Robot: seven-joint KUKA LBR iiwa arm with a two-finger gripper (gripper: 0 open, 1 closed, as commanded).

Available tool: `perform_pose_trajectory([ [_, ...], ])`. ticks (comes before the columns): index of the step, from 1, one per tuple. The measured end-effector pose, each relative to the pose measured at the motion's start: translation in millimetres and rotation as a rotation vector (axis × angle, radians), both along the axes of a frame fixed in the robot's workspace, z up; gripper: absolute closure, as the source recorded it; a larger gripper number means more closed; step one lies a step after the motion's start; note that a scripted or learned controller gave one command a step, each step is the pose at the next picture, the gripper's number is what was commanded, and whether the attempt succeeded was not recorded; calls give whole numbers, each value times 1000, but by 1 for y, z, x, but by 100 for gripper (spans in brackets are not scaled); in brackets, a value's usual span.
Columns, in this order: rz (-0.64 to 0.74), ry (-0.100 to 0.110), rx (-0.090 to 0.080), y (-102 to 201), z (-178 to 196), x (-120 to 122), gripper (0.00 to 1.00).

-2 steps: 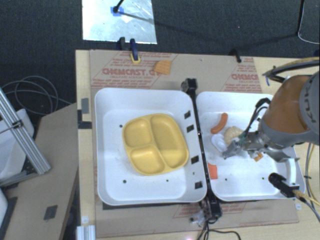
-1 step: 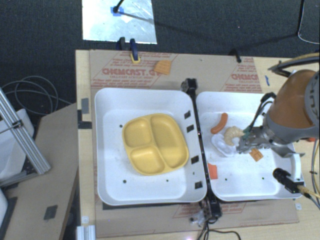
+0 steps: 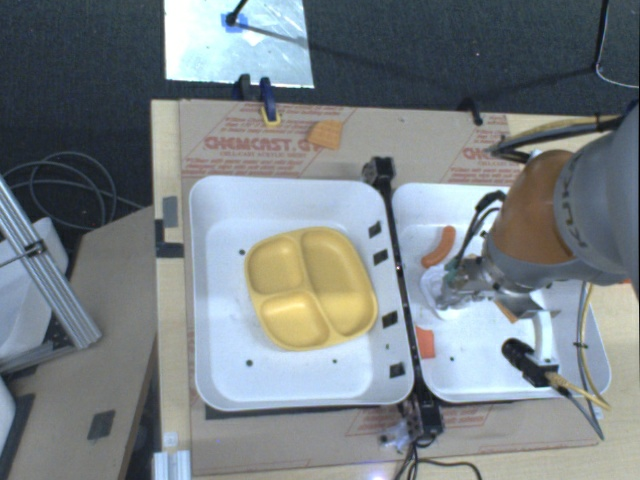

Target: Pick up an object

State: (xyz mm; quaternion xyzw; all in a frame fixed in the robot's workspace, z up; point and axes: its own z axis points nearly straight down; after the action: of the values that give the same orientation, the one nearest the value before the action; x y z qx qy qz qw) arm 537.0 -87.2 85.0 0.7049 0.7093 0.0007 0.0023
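Gripper (image 3: 450, 290) hanging low in right bin (image 3: 470, 378); whether fingers are spread, you cannot tell; orange sausage-like piece (image 3: 438, 247) lying just beside, at its 11 o'clock; small orange block (image 3: 425, 343) at 7; risk: closing between them, grabbing nothing; wrist cables snagging.
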Motion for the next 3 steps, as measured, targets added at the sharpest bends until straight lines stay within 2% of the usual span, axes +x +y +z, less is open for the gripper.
perform_pose_trajectory([
  [1, 7, -9, 4, 75, 106, 34, 100],
  [2, -1, -12, 2, 58, 230, 20, 100],
  [3, -8, 15, 3, 38, 99, -24, 100],
])
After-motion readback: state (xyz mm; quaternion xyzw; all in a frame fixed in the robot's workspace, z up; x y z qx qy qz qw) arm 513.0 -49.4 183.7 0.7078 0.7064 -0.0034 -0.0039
